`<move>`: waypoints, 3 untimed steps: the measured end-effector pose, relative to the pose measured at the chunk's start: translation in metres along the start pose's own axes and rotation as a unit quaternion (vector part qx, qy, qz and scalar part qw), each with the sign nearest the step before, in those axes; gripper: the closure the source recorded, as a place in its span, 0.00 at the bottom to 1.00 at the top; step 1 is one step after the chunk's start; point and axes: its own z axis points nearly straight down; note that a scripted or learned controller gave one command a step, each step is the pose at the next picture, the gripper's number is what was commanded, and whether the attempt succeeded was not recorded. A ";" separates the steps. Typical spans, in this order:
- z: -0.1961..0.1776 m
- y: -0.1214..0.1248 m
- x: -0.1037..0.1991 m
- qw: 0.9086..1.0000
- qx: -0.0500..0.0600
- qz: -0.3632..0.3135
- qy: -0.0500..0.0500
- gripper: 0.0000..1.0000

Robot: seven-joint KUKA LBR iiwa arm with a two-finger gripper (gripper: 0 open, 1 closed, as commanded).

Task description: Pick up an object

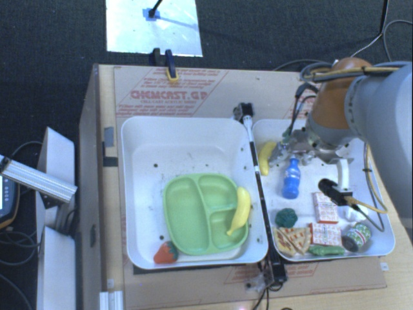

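Note:
My gripper [290, 152] hangs low over the back left of the right bin [381, 250], under the orange wrist band. A blue bottle [292, 179] lies right below it, its cap pointing at the gripper. To the gripper's left, a yellow banana [264, 157] rests against the bin's left wall. I see nothing held in the gripper.
The right bin's front holds a dark green broccoli [286, 217], a waffle slice [292, 240], two red-and-white boxes [324, 206], a green piece [326, 251] and a small can [357, 236]. In the left bin [148, 141] are a green divided plate [193, 215], a second banana [240, 210] and a strawberry [166, 253].

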 end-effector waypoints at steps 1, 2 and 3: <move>0.000 0.016 0.002 1.000 0.011 0.001 -0.005 0.00; -0.074 0.044 -0.056 1.000 -0.001 0.000 0.000 0.00; -0.043 -0.044 0.011 1.000 0.003 0.000 0.002 0.00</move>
